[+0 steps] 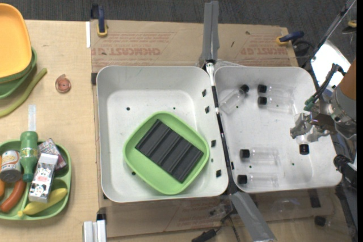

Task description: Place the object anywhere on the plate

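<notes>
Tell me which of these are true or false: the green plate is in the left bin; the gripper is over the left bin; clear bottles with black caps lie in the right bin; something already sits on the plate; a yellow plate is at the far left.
1. The green plate is in the left bin. True.
2. The gripper is over the left bin. False: it is at the right bin's right side.
3. Clear bottles with black caps lie in the right bin. True.
4. Something already sits on the plate. False: only its dark ribbed centre shows.
5. A yellow plate is at the far left. True.
</notes>
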Robot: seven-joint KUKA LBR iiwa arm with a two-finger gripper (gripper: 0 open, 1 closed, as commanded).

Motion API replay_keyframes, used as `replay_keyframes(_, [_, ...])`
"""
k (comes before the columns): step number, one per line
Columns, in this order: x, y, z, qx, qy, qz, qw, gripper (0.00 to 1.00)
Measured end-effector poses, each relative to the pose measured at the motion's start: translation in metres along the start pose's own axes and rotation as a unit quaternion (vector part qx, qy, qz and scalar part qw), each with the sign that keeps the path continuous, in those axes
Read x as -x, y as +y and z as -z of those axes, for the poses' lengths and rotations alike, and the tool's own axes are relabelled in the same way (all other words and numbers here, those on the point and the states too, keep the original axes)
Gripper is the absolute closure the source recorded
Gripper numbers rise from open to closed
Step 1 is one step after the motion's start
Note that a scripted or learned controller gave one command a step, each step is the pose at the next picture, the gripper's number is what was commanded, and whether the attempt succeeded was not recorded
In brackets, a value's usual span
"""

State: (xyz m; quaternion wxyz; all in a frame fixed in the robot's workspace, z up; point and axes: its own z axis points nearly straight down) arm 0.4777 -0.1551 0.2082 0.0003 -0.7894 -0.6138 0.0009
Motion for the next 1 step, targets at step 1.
replay_keyframes(1, [0.0001,0.0,0.0,0.0,0.0,0.0,1.0,0.0])
